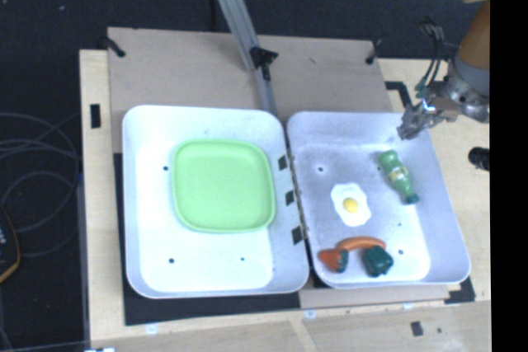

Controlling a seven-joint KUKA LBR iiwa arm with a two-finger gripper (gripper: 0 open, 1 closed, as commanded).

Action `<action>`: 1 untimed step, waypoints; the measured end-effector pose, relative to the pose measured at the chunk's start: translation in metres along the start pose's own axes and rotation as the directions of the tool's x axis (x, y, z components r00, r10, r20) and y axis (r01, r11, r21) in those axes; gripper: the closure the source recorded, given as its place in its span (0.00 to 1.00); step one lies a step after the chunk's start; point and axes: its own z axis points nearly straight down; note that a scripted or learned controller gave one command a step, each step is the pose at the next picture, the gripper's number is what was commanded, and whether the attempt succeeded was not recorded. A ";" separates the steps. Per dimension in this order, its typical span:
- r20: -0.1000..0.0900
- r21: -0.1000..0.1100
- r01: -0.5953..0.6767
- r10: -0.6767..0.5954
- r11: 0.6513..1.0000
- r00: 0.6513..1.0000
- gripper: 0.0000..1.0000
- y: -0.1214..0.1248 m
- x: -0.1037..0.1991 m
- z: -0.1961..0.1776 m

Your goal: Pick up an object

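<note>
Nearest the camera, at the right bin's six o'clock edge, lie a teal block, an orange sausage and a red piece. At centre sits a fried egg; toward two o'clock lies a green bottle. At the one o'clock rim hangs the gripper, its state unreadable. Descending squarely over the nearby bottle, across its narrow width, looks wisest.
</note>
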 end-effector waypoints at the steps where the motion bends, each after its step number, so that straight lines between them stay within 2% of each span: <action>1: -0.001 0.003 0.002 -0.002 1.000 1.000 1.00 -0.019 0.043 -0.004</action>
